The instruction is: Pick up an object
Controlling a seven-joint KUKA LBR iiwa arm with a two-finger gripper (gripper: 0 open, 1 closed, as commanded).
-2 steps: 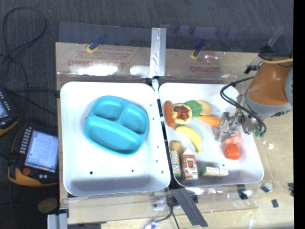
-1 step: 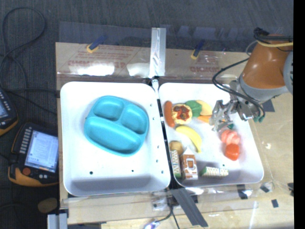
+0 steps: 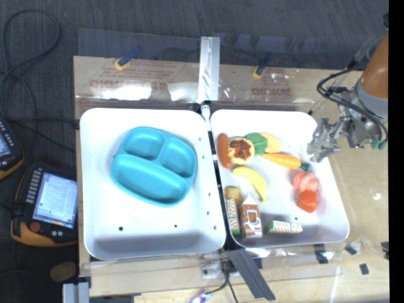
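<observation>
Camera view, fixed above the bench.

Item: two-finger metal gripper (image 3: 323, 145) on the grey arm with the orange band (image 3: 377, 74). Position: over the right rim of the right shallow white bin (image 3: 328, 229), at its upper corner. Whether the jaws stand apart or together cannot be told at this size. Nothing shows between them.

Items nearest the jaws, inside the right shallow white bin:
- orange toy carrot (image 3: 282, 160), just below and to the left of the jaws, lying slantwise.
- red and pink toy fruit (image 3: 306, 190), below the jaws, near the bin's right wall.
- yellow toy banana (image 3: 252, 181), further left and lower.
- green and yellow leafy toy piece (image 3: 262, 142), to the left, level with the jaws.
- round toy pizza slice with red topping (image 3: 240, 149) and red toy sausage (image 3: 223, 151), far left, by the divider.
- small brown and orange carton (image 3: 250, 221) and flat green-and-white packet (image 3: 285, 227), well below, along the near wall.

Item: blue moulded plastic divided plate (image 3: 155, 163), in the left shallow white bin (image 3: 101, 232), well apart from the jaws.

Step in hand, as a judgement: approach; no object is picked up yet. The carrot looks the likeliest target. The next move calls for shifting inward over it, aligning across its narrow width, then descending clear of the bin wall.

Surface and room: pale wooden bench (image 3: 369, 226) with clear sheeting at the back; dark carpet (image 3: 189, 5); a handheld control pendant with lit screen (image 3: 47, 202) on the floor, far left.
</observation>
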